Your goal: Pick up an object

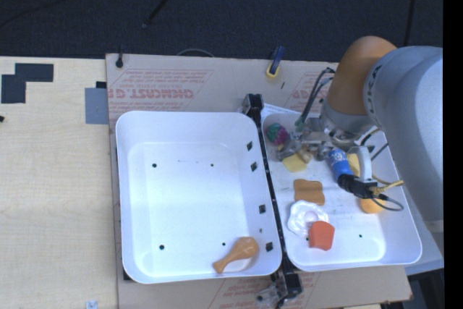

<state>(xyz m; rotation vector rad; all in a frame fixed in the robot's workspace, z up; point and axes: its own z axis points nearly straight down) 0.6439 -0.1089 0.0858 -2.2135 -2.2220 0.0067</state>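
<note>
Two shallow white plastic bins (145,155) sit side by side on cardboard. Gripper (298,148), finger state not discernible, is low among clutter; a flat yellow piece (295,163) lies just beneath, a green-magenta ball (275,132) just beside. Risk: crowding may spoil any grasp.

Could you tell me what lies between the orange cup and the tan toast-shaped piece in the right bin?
In the camera view, a crumpled white item lies between the tan toast-shaped piece and the orange cup, touching the cup.
</note>
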